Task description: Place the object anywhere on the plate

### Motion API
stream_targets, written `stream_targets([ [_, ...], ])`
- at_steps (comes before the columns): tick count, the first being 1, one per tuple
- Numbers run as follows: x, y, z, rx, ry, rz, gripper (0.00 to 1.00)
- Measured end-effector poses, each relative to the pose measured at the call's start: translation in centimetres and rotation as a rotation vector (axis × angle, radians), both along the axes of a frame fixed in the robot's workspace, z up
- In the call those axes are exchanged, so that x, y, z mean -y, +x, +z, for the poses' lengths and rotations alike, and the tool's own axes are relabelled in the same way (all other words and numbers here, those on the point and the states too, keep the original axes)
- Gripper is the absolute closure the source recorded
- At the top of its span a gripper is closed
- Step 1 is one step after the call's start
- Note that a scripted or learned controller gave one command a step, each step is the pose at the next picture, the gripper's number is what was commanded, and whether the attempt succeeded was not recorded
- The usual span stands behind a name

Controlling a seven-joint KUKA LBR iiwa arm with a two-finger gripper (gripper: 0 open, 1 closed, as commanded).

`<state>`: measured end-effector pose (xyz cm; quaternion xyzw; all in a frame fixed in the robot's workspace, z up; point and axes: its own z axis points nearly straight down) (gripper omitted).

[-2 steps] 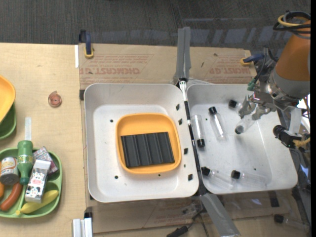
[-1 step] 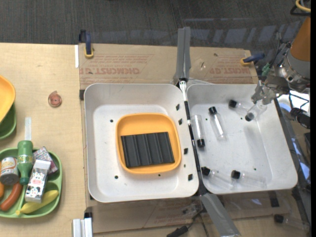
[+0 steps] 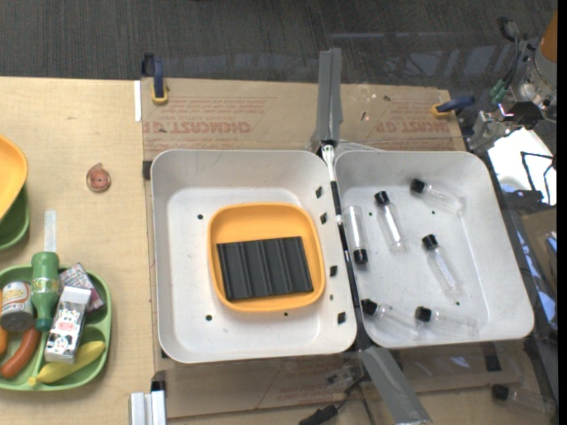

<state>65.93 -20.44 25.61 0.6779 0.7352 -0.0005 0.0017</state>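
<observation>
A yellow plate (image 3: 266,259) with a dark ribbed insert sits centred in the left bin (image 3: 177,237); six black-capped clear tubes (image 3: 387,220) lie scattered in the right bin (image 3: 478,184), at the plate's three o'clock; whether the pincer is released or clenched, I cannot tell.

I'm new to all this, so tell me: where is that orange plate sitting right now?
In the camera view, the orange plate lies in the middle of the left white bin, with a dark ridged block on it. The right bin beside it holds clear tubes.
</observation>
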Motion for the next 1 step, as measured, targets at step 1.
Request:
stream_targets([
  [1, 1.85, 0.01, 4.87, 0.001, -0.001, 0.283, 1.00],
])
